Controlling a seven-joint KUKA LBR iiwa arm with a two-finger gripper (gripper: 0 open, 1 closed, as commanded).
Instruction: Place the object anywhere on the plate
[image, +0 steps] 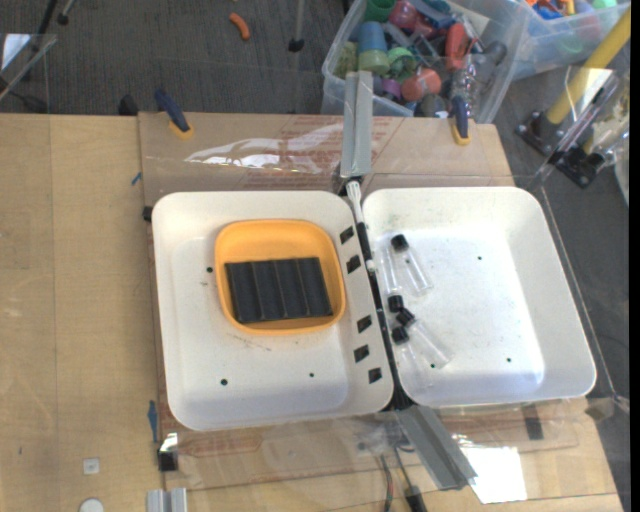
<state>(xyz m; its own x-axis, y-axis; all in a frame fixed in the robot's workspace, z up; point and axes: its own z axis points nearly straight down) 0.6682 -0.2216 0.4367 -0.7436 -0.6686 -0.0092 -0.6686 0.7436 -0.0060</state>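
An orange plate with rounded corners rests in the left white bin, toward its upper middle. A black ribbed rectangular block lies flat on the plate and covers most of its lower half. In the right white bin, near its left wall, lie clear plastic tubes with black caps: one higher up, another lower down.
A row of black tabs runs along the seam between the bins. A metal bar stands behind the seam. A clear crate of colourful toys sits at the back. Blue clamps hold the board's rear corners.
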